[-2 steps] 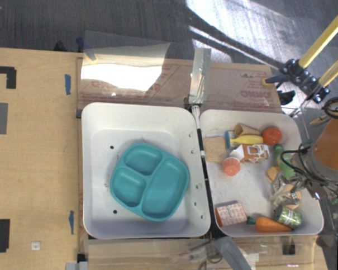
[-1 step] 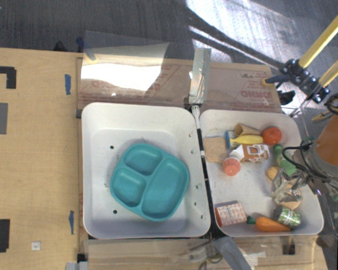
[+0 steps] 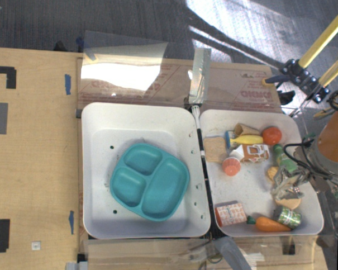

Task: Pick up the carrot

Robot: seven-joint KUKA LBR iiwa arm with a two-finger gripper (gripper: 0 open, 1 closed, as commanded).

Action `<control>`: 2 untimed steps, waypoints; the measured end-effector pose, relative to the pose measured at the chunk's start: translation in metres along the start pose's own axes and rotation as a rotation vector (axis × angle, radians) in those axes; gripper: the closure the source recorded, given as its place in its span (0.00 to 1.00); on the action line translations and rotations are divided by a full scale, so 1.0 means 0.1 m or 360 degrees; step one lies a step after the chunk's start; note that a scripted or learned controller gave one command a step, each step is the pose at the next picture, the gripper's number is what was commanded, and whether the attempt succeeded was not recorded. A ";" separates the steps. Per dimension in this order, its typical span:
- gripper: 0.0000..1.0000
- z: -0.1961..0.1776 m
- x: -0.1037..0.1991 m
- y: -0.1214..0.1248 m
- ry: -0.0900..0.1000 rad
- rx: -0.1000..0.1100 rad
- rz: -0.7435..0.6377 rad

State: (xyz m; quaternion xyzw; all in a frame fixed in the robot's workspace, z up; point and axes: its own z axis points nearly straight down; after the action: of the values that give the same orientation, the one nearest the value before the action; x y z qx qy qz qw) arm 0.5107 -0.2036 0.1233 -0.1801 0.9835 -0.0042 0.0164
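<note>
- Far off to the gripper's left in the camera view, the left bin [image 3: 95, 156] held a teal divided plate [image 3: 150, 182], which played no part in the job
- Closer in, also to the gripper's left, a small printed box [image 3: 231, 213] lay in the right bin [image 3: 313, 230], just beside the carrot's leafy end
- The carrot [image 3: 271, 224] lay flat along the front wall of the right bin, below the gripper in the view and slightly to its left, with its green top pointing away from the arm and its orange body running towards a green-labelled can [image 3: 289, 217] that looked to be touching it
- It looked like a toy carrot, so probably light, stiff and rather smooth; it might roll or slide under a poor pinch
- The best hold seemed to be across the thick middle of the orange body, squeezing across its width, clear of the can and the bin wall
- The gripper [image 3: 288, 186] hung over the right side of the bin, above the carrot in the view and apart from it; it held nothing I could see
- Its metal parts merged with dark cables and small clutter, so whether it was released or clenched could not be told
- The arm was cut off at the right edge, with just an orange patch [image 3: 332, 139] visible
</note>
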 end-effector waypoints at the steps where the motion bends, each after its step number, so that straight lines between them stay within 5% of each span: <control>1: 1.00 0.35 -0.35 -0.34 0.0032 -0.0013 0.0124; 2: 1.00 0.32 0.16 0.05 0.0027 -0.0007 0.0204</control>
State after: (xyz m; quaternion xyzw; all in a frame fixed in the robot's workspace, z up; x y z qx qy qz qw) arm 0.4952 -0.2043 0.0906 -0.1166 0.9931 -0.0026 0.0079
